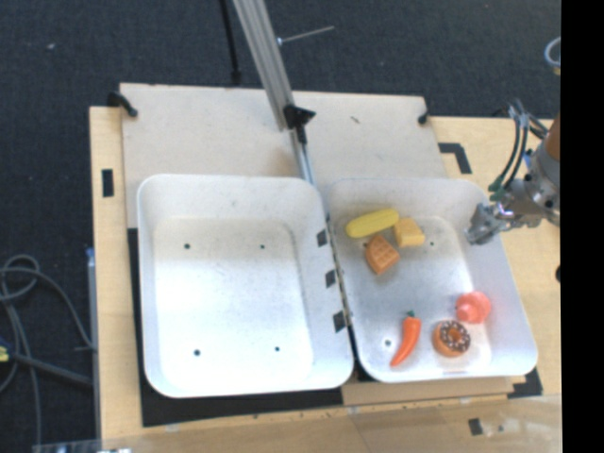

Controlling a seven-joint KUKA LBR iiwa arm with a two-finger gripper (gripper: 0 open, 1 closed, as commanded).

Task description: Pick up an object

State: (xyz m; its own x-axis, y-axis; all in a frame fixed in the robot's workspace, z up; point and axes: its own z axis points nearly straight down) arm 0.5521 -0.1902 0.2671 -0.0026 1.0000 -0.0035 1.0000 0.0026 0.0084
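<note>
The bench (pixel 109 253) carries two shallow white bins side by side: one left bin (pixel 236 286) and one right bin (pixel 491 281). The right bin contains six objects. Three form a cluster near its far left corner: one yellow banana-shaped piece (pixel 372 222) lying crosswise, one small yellow block (pixel 410 233) touching the banana's right end, and one orange waffle-textured piece (pixel 381 254) just in front of both. Three more lie along the near edge of the same bin: one orange-red carrot with a green top (pixel 406 340) lying at a slant near the middle of that edge, one chocolate-topped doughnut (pixel 452 338) just to its right, and one red rounded piece (pixel 474 307) just beyond the doughnut, toward the near right corner. One gripper (pixel 483 225) hangs at the far right edge of the right bin, well apart from all six objects; nothing is visible between its fingers, and whether they are released or clenched cannot be determined at this resolution. One slanted aluminium strut (pixel 264 50) rises from the far edge of the bench, ending between the two bins.
</note>
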